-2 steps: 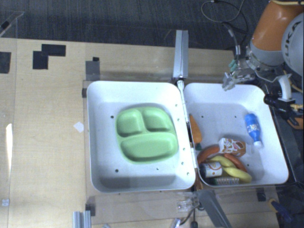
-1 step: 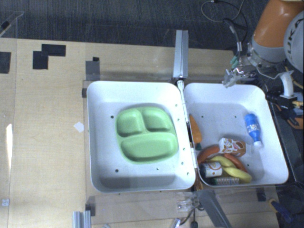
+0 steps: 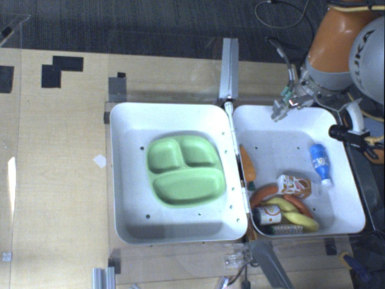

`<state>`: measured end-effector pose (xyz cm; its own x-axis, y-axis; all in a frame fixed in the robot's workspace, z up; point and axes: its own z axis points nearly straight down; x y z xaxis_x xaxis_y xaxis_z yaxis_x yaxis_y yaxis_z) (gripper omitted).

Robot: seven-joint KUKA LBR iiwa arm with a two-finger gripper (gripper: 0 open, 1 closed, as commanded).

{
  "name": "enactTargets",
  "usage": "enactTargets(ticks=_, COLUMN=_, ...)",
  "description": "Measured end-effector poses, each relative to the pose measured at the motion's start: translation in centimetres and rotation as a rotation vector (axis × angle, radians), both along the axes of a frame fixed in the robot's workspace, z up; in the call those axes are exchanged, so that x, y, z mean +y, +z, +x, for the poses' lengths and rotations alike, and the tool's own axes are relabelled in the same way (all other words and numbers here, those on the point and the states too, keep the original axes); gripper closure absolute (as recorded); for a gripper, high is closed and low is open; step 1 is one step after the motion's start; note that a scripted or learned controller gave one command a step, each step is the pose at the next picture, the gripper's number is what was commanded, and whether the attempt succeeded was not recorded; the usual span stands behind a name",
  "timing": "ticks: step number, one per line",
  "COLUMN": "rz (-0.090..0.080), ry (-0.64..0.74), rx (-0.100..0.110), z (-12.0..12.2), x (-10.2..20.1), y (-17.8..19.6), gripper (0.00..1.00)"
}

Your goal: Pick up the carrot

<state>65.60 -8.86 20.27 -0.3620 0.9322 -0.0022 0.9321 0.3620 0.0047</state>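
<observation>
A green divided plate (image 3: pixel 185 170) sits in the left bin (image 3: pixel 126 161). The carrot (image 3: pixel 247 167), slim and orange, lies along the right bin's (image 3: pixel 289 137) left wall. The pincer (image 3: pixel 281 108) hangs over the far rim; its spread I cannot tell.

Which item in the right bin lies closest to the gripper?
The blue bottle, alone near the right wall. The carrot hugs the left wall, and the banana pile sits farther from the gripper.
</observation>
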Motion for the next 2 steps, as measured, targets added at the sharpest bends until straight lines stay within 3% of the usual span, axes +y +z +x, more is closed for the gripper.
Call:
enactTargets(ticks=1, rz=0.000, ry=0.003, rx=-0.008, z=0.2, x=0.1, y=1.3, gripper=1.00)
enactTargets(ticks=2, rz=-0.001, ry=0.062, rx=-0.004, z=1.5, x=-0.5, y=-0.5, gripper=1.00)
